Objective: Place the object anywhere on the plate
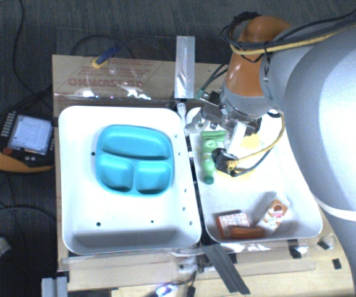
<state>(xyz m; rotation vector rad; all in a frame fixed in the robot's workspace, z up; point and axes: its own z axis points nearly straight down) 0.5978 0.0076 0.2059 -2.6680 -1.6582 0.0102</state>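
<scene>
While the gripper point(218, 142) sits low over the green object point(211, 148) in the right bin point(301, 184), its finger state cannot be told. Risk: a poor grip drops the object short of the blue plate point(133, 159) in the left bin point(79, 215).

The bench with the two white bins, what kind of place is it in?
Probably a robotics lab. A robot arm reaches over the white bins, a blue plate and toy items lie in them, and loose cables and a handheld controller lie on the carpet.
</scene>
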